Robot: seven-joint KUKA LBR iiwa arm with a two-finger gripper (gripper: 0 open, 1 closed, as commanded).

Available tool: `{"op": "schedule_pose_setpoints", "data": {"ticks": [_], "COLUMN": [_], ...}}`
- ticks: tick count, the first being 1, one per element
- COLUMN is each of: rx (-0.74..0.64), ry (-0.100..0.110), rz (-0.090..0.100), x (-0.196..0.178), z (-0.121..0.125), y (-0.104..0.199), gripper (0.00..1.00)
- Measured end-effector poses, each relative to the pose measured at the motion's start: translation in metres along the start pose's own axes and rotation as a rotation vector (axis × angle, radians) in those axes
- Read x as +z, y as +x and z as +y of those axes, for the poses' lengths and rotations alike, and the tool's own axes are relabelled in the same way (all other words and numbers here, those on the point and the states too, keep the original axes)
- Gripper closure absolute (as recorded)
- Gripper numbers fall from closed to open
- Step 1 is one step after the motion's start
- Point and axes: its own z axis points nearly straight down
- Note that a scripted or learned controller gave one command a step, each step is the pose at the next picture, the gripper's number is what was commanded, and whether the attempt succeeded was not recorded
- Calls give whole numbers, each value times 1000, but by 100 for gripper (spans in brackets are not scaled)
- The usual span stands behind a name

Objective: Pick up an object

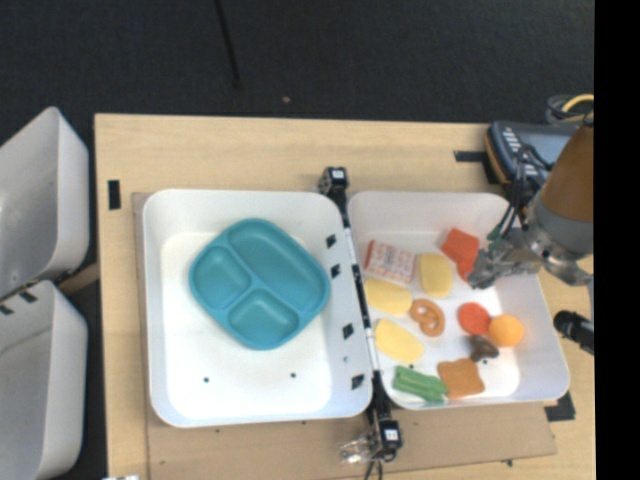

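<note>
The right bin (395,213) holds several toy foods: a red block (460,247), a pink wrapped packet (389,260), yellow pieces (435,274) (389,295) (399,341), a pretzel (427,316), a red tomato (474,318), an orange (507,330), a brown piece (484,348), a toast slice (460,377) and a green pod (420,385). My gripper (483,271) hangs low over the bin's right side, just right of the red block and above the tomato. Nothing shows between its fingertips.
The left bin (165,368) holds a blue divided plate (260,282). A ridge with black clips (350,298) separates the bins. White chair-like forms (35,203) stand off the bench's left edge. The arm (570,183) comes in from the right.
</note>
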Motion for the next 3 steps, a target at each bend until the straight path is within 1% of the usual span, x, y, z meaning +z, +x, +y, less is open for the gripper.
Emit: {"op": "schedule_pose_setpoints", "data": {"ticks": [1,2,3], "rx": [0,-3,-4], "ry": [0,5,5], "rz": [0,3,4], "x": [-54,-52,-64], "z": [2,-7,-16], "y": [-1,59,107], "gripper": [100,100,100]}}
